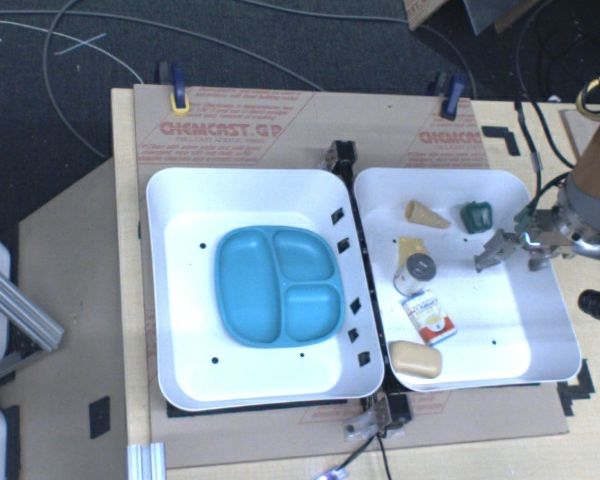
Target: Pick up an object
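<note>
**Arm over the right bin, with loose objects lying on the bin floor**

Two shallow white bins sit side by side on the surface (230,108). The left bin (180,218) holds a blue divided plate (279,285), lying flat near its middle. The right bin (540,338) holds the loose objects. A tan wedge (426,215) lies toward the far wall, with a dark green object (476,215) just beside it on the right. Below them a pale yellow piece (410,249) touches a small can (416,270) lying on its side. A red-and-white packet (429,318) lies nearer the front, and a beige rounded block (416,359) rests at the front left corner. The gripper (492,256) reaches in from the right edge of the bin, over bare bin floor right of the can and below the green object. Its fingers are too indistinct to tell whether they are spread or closed; nothing is seen between them.
</note>
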Motion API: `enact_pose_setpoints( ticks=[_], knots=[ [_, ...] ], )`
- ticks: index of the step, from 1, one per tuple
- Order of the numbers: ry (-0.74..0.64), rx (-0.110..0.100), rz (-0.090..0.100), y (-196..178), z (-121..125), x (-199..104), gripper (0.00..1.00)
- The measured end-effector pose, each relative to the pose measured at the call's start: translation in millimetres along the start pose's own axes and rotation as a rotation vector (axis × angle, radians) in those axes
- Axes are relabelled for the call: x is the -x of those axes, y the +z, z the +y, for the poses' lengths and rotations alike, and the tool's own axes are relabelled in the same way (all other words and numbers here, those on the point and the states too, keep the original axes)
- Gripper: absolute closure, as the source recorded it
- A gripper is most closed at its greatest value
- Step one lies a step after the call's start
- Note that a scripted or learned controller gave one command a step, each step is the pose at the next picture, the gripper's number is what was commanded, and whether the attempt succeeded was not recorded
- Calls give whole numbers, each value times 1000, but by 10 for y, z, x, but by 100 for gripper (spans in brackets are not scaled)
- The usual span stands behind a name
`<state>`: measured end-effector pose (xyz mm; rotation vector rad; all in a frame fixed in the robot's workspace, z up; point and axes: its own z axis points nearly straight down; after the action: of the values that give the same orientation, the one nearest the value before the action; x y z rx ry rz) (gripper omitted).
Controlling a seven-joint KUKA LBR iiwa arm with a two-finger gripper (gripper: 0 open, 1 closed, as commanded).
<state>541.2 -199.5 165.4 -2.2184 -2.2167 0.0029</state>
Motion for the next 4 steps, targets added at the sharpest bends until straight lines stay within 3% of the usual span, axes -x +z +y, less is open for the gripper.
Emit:
enact_pose_setpoints(
  ticks=[1, 2, 3, 4],
  knots=[
    [0, -1, 0, 577, -27, 86, 0],
    [-2, 1, 0, 819, -29, 79, 0],
    [-1, 5, -1, 693, -19, 81, 100],
    [-2, 9, -4, 254, 33, 73, 100]
  ],
)
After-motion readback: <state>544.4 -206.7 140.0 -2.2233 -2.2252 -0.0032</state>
